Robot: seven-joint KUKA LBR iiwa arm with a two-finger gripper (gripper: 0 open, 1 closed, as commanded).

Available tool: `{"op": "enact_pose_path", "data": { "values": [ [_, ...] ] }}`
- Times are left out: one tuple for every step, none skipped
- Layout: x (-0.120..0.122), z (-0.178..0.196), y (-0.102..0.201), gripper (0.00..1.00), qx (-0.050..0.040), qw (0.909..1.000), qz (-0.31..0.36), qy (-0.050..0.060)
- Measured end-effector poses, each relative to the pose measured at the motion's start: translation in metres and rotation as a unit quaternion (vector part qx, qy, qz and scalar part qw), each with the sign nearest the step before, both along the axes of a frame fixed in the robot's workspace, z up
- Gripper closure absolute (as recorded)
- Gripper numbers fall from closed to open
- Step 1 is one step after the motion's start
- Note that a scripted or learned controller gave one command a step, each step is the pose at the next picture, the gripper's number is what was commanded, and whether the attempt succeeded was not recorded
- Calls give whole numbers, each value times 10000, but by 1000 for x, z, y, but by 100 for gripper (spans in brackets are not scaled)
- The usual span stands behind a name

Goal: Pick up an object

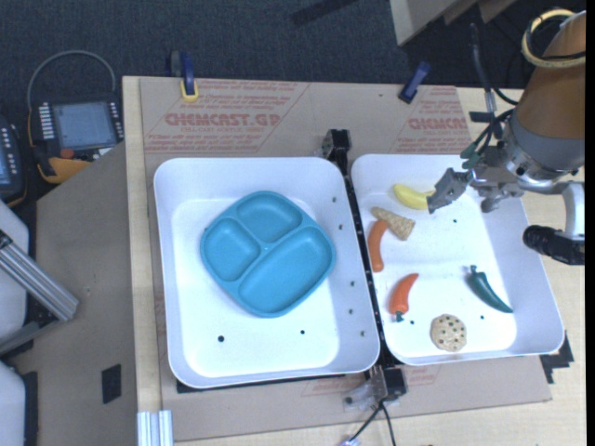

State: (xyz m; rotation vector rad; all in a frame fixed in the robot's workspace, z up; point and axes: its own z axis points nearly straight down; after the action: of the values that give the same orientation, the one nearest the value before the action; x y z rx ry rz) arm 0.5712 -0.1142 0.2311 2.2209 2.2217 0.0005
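Two white bins (186, 342) sit side by side. The left one holds one blue plate (268, 252). The right one holds six items: one banana (408, 195), one cone (394, 222), one carrot (376, 245), one red pepper (403, 294), one green pepper (486, 288) and one cookie (448, 332).

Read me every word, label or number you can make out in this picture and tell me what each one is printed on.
"CHEMCAST GP" in red, on the brown board under the bins, above the left bin; the last letters are blurry.
The same red print repeats above the right bin, partly cut off and too blurred to read whole.
Smaller red lines beside both prints: too small to read.
The small screen at far left: nothing legible.
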Motion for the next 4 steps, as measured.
{"op": "enact_pose_path", "data": {
  "values": [
    [-1,-64,4,0,9,10000,-3,42],
    [0,-128,6,0,10,10000,-2,46],
    [-1,-148,6,0,6,10000,-4,25],
    [0,-136,6,100,2,10000,-6,2]
  ]
}}
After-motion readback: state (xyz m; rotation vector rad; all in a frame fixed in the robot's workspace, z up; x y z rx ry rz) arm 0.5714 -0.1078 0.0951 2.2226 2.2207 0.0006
